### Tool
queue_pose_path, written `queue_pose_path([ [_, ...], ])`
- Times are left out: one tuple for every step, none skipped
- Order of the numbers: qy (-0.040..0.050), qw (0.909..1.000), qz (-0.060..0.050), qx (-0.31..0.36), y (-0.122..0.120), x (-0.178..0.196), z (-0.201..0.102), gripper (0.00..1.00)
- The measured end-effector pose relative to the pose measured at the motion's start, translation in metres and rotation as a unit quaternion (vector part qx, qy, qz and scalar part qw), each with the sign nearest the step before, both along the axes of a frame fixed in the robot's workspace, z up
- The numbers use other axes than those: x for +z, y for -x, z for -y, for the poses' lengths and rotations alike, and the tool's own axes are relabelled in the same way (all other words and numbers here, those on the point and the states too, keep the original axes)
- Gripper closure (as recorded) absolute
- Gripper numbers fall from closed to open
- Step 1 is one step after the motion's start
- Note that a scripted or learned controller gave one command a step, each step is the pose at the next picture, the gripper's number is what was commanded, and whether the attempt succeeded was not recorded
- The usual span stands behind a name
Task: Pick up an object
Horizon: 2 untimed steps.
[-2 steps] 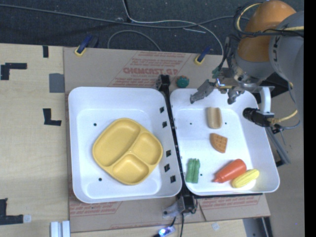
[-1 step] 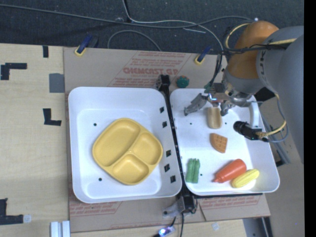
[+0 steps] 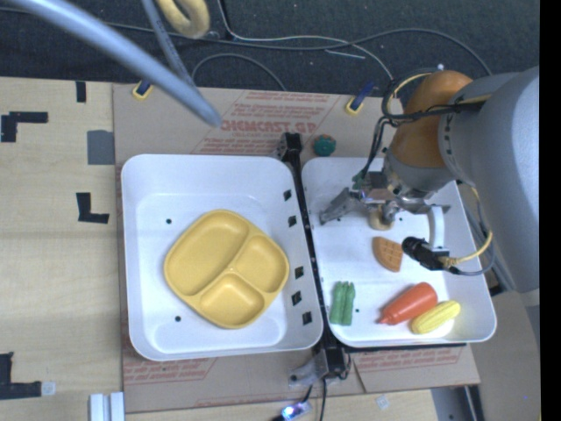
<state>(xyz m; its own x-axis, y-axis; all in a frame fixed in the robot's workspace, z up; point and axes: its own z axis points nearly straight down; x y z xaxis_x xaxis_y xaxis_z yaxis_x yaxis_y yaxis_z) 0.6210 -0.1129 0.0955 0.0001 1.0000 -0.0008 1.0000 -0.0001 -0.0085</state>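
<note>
In the right bin (image 3: 351,175) lie a tan toy cookie (image 3: 387,253), a green toy vegetable (image 3: 342,303), an orange carrot (image 3: 408,303) and a yellow corn piece (image 3: 436,317). My gripper (image 3: 379,209) hangs low over the upper middle of this bin, just above the cookie. A small brown bit (image 3: 380,220) shows right under the gripper. I cannot make out from here whether anything sits between the fingers. A grey finger-like part (image 3: 336,207) sticks out to the left of the wrist.
The left bin (image 3: 140,235) holds a yellow divided plate (image 3: 226,267). A small teal ball (image 3: 325,146) rests on the cardboard behind the bins. Black clips (image 3: 301,226) line the wall between the two bins. Cables run across the dark floor at the back.
</note>
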Motion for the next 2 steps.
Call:
queue_pose_path([
  [0.0015,1.0,0.007,0.001,-0.002,-0.007,0.0,0.0],
  [0.0051,0.9999,0.012,0.001,-0.005,0.006,0.002,1.0],
])
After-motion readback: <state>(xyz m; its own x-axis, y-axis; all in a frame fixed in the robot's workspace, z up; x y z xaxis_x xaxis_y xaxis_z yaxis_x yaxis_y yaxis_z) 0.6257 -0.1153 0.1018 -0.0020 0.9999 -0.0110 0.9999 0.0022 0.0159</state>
